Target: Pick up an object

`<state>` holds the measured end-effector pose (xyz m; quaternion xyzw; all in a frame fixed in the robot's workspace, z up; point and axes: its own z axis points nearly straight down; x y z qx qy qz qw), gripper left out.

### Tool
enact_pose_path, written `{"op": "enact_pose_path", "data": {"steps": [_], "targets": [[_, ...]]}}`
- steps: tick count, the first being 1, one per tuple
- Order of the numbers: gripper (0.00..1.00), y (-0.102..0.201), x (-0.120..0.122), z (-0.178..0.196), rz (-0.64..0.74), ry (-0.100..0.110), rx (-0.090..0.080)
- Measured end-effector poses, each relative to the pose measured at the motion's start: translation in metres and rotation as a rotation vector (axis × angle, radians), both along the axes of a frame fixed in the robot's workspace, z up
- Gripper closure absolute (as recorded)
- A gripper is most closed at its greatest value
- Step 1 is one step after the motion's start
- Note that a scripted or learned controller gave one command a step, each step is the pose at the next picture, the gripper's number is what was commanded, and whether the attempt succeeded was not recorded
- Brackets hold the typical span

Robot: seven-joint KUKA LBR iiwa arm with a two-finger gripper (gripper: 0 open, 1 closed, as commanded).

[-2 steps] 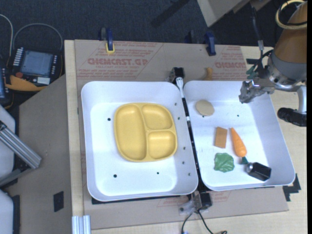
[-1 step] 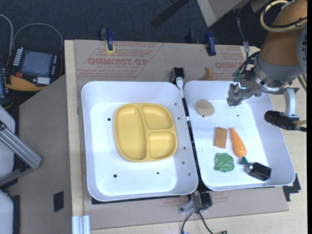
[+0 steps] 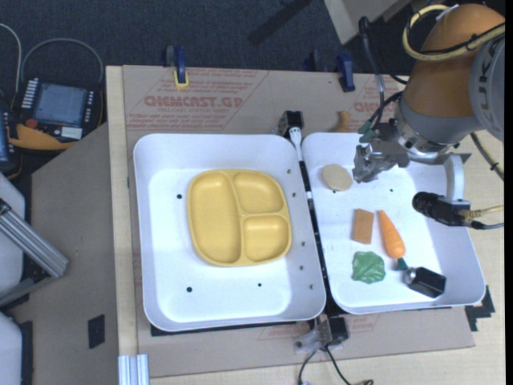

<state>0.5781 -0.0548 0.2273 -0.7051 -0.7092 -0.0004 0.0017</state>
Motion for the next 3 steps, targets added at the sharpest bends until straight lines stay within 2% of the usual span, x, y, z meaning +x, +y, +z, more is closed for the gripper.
{"op": "enact_pose_path", "data": {"steps": [1, 2, 3], "targets": [[1.00, 0.047, -0.024, -0.011, -0.002, 0.002, -0.001], [1.00, 0.099, -0.039, 0.002, 0.001, 0.000, 0.000], [1.00, 0.143, -0.067, 0.008, -0.001, 0.002, -0.001]]}}
